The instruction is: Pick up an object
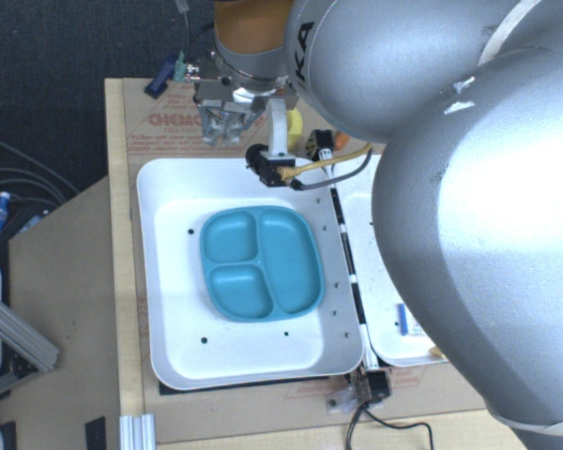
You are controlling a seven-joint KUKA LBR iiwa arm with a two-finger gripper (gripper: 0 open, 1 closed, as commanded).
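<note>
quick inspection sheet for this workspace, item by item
surface: tan bench board with red print, bearing a left shallow white bin and a right shallow white bin that the arm mostly hides
job's things: teal plastic three-compartment plate lying flat mid left bin; white item with blue marking in the right bin, too hidden to identify
clutter: small black device at the bench's near edge
grippers: gripper over the board just past the left bin's far rim, apart from the plate
cables: black cables on the floor at left; black cable from the small device
surroundings: dark floor; aluminium bar at left
</note>
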